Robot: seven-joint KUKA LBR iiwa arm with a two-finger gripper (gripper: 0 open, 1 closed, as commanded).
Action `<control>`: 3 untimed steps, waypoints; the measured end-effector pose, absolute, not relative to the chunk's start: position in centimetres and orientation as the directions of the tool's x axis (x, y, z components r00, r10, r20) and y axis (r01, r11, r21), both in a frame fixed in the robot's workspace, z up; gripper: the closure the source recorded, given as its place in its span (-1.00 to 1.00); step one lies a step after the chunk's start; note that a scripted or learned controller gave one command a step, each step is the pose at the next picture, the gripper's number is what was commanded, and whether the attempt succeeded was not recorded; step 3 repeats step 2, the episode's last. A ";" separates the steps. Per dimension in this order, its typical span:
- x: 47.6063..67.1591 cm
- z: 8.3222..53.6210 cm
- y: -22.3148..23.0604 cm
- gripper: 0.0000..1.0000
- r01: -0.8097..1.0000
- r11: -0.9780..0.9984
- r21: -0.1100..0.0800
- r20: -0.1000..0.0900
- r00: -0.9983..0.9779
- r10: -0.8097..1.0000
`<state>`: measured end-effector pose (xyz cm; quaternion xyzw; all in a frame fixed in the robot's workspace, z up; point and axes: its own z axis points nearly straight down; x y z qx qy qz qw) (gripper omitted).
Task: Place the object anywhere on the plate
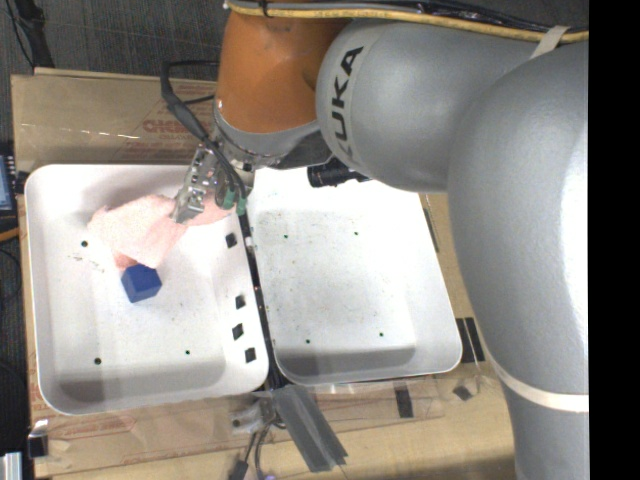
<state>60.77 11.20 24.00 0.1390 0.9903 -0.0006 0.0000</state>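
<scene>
The blue block (141, 284) lies on the floor of the left bin (60, 368), below and to the left of the gripper (196, 196) and well apart from it. It sits just beside the lower edge of a pale pink plate (140, 226) (washed out by glare, its outline hard to trace), touching or nearly touching that edge; which of the two cannot be told.

The gripper hangs over the upper right part of the left bin, its metal tip over the right end of the pink plate. Whether its fingers stand apart or together cannot be told at this angle, and nothing can be seen between them.

To the gripper's right lies the right bin (350, 358). The arm's orange band (265, 68) rises directly above the gripper. Both bins rest on the worktop (90, 108), which appears cardboard-covered along its top.
</scene>
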 end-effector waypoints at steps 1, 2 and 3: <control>62.4 23.5 16.0 1.00 -0.003 1.000 -0.001 0.001 -1.000 -0.003; 62.4 23.5 16.0 -1.00 -0.003 1.000 -0.001 0.000 -1.000 -0.003; 62.4 23.5 16.0 -1.00 -0.003 1.000 -0.001 0.000 -1.000 -0.003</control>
